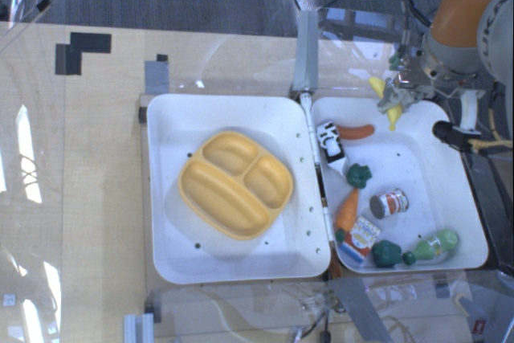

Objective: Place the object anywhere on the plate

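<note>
The yellow plate [235,184], divided into three compartments, lies in the left bin [165,173] with nothing on it. At the far edge of the right bin [470,205], my gripper [393,97] hangs from the grey arm with its orange band [470,0]. A small yellow object [393,118] sits between the fingers; its ends stick out above left and below them. It is lifted over the bin's back rim, well to the right of the plate.
The right bin holds a red sausage [355,131], a black-and-white item [329,140], a broccoli piece [358,173], a carrot [347,209], a small can [389,203], a green bottle [434,245] and a packet [363,233]. A metal post [305,52] stands behind the divider.
</note>
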{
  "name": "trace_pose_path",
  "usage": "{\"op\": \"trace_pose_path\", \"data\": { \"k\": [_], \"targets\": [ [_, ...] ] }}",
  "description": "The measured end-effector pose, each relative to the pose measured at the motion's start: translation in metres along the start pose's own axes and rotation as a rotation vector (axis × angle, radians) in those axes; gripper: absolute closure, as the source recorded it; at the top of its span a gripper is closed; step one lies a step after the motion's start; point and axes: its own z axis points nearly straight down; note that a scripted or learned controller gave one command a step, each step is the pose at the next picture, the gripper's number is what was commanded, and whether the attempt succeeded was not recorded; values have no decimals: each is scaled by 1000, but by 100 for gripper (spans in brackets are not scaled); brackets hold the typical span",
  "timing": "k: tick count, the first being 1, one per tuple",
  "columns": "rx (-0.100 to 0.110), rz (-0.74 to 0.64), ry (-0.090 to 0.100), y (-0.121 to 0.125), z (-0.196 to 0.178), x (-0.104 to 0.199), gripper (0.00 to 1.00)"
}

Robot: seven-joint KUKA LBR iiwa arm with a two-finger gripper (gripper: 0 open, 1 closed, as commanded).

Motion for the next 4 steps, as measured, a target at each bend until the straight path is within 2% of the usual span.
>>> {"op": "trace_pose_path", "data": {
  "k": [1,2,3,4],
  "targets": [
    [3,-18,2,-29,23,26,100],
    [1,-162,3,-90,25,36,100],
    [-2,-204,1,-102,-52,13,100],
    [-2,-436,1,-102,-63,103,100]
  ]
}}
